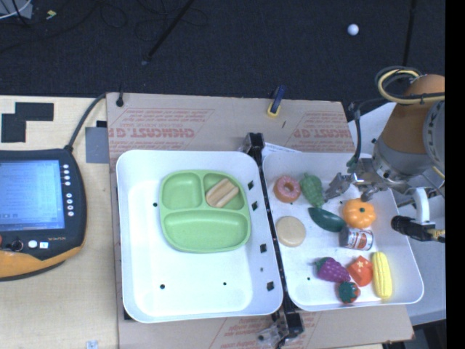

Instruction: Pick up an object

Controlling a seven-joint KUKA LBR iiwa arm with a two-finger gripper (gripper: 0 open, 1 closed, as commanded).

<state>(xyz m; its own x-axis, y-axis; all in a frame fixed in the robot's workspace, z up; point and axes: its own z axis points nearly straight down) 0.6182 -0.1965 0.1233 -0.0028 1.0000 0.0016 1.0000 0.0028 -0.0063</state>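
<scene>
The right bin (414, 282) holds several toy foods. Among them are a pink donut (287, 189), a green leafy vegetable (312, 190), a dark green cucumber (325, 219), an orange pumpkin (359, 213), a small can (356, 238), a tan round bun (291, 231), purple grapes (331, 270), a red pepper (361, 270) and yellow corn (381, 275). My gripper (354, 187) hangs open over the bin's upper right part, just above the pumpkin. Nothing sits between its fingers.
The left bin (145, 282) bears a green divided plate (205, 227) with a bread piece (221, 192) in one compartment. A teach pendant (36, 206) lies on the bench at far left. A blue and yellow clamp (275, 102) sits on the cardboard's back edge.
</scene>
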